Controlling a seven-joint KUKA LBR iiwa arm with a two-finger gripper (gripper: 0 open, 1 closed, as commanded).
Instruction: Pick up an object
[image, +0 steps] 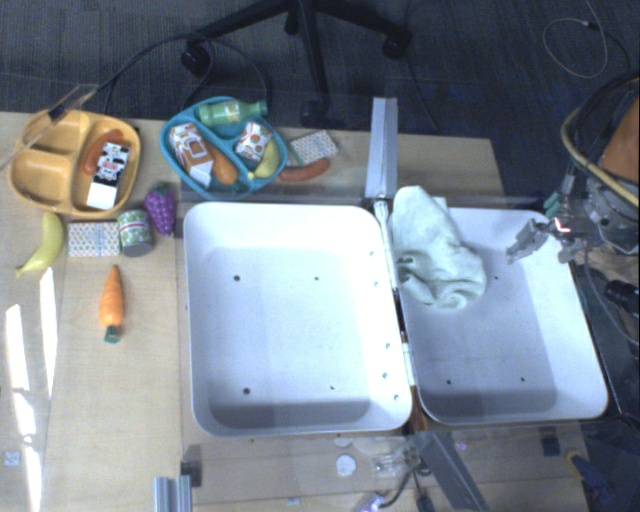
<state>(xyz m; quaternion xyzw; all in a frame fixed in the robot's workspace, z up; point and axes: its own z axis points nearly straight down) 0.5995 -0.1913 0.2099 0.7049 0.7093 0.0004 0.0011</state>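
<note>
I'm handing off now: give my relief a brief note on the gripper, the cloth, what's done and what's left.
Gripper: over the right bin's far right corner, holding nothing; it's too small to tell whether it's open or shut.
Cloth: crumpled in the right bin's far left corner, against the wall, apart from the gripper.
Left bin: no job item in it.
Done: nothing picked yet.
Left: reach the cloth, grasp, lift.

I work in a robotics lab: two white bins (280, 310) sit on a pale wooden surface (90, 400) beyond my hand (535, 240), toy food in trays (225, 145) farther out, cables (150, 60) and an office chair base (310, 30) on dark carpet.
</note>
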